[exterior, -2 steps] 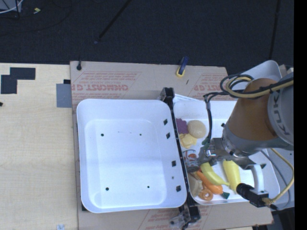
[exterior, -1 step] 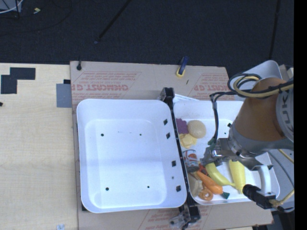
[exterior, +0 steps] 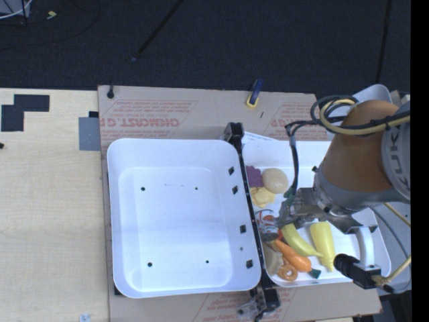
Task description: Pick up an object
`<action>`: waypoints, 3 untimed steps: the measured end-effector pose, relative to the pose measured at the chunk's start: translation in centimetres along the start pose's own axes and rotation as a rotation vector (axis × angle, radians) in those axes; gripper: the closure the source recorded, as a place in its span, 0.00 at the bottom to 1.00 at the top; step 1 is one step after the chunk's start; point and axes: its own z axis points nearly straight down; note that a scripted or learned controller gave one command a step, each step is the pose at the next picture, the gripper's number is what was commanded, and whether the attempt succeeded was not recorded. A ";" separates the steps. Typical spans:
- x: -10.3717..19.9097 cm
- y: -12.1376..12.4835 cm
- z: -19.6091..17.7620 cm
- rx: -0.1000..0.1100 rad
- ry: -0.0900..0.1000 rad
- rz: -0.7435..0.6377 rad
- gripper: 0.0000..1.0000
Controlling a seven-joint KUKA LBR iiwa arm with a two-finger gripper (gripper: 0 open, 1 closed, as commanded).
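- The grey arm with its smooth orange band reaches in from the right and hangs over the right-hand shallow white plastic bin.
- Its end effector sits low among the items in that bin; whether it is spread or closed, or has hold of anything, cannot be told from this view.
- Just beside it lie two glossy yellow, tapered, pepper-like pieces, their long axes running from upper left to lower right.
- An orange carrot-shaped toy lies below them on the same slant, with a small orange ring next to it near the bin's front rim.
- Further back rest a rounded cream, egg-like object, a pale yellow lump and a purple piece.
- The left-hand white bin has rounded corners and a smooth floor with small dark dots.
- Both bins rest on brown printed cardboard laid on the pale wood-grain counter; beyond is dark floor with cables.
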 end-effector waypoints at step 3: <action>13.6 5.1 -4.2 -0.001 0.000 -0.001 1.00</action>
